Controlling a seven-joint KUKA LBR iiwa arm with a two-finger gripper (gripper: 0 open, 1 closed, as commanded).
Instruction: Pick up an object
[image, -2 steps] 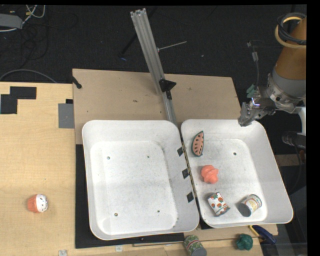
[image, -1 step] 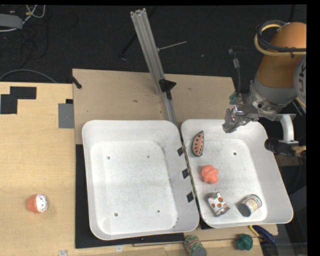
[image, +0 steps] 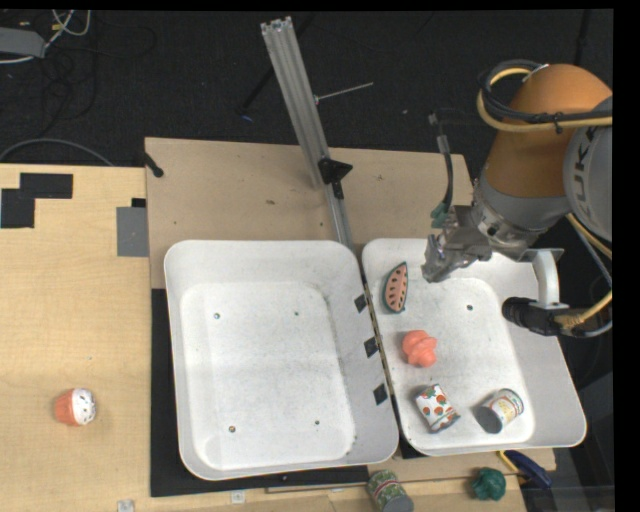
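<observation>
Look first at the right bin (image: 520, 330), where your candidates lie: a watermelon-slice toy (image: 396, 288) by the left wall near the far end, a pink-orange lump (image: 420, 347) a little nearer the camera, then a small white carton with red spots (image: 436, 408) and a tipped can (image: 500, 410) side by side along the near edge. The gripper (image: 438, 262) hangs over the far end of this bin, just right of the watermelon slice and apart from it; nothing sits in it, and you cannot tell how it is set. The lump lies below it in the view, well clear, and the carton and can are further still. The left bin (image: 260, 360) shows its bare white floor. Outside the bins, on the counter (image: 60, 300), you have an orange-and-white ball (image: 74, 407) far to the left, and by the near edge a dark can (image: 386, 489) and a green object (image: 489, 484)
</observation>
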